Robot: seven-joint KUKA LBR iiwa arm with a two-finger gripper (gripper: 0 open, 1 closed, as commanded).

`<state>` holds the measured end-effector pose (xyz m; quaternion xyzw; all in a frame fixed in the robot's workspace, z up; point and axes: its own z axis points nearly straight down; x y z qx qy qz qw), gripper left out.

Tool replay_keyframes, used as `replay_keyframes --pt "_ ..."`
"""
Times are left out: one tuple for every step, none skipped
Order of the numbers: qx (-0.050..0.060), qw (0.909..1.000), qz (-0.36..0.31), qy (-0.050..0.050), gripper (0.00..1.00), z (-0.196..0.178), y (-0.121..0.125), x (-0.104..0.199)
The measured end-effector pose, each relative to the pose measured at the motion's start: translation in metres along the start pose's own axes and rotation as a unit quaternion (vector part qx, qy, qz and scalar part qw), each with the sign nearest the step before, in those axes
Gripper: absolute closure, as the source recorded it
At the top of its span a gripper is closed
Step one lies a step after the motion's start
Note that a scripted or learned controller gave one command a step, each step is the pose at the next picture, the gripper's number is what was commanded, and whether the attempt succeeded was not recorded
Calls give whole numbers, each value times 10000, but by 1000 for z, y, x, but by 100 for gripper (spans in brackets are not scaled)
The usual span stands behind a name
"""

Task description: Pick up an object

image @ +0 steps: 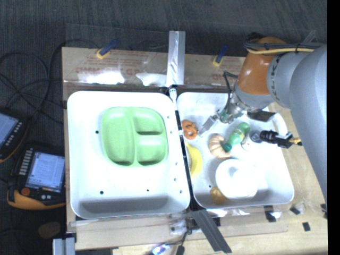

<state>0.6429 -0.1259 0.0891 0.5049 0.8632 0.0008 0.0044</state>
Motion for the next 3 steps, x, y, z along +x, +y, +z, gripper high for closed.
replay_keyframes --pt "-6 10000 13 -9 0 -1 -56 27" --pt "-28 10000 11 -8 100 -11 -54 28" --pt "39 9958 911 27 100 -116 -29 86"
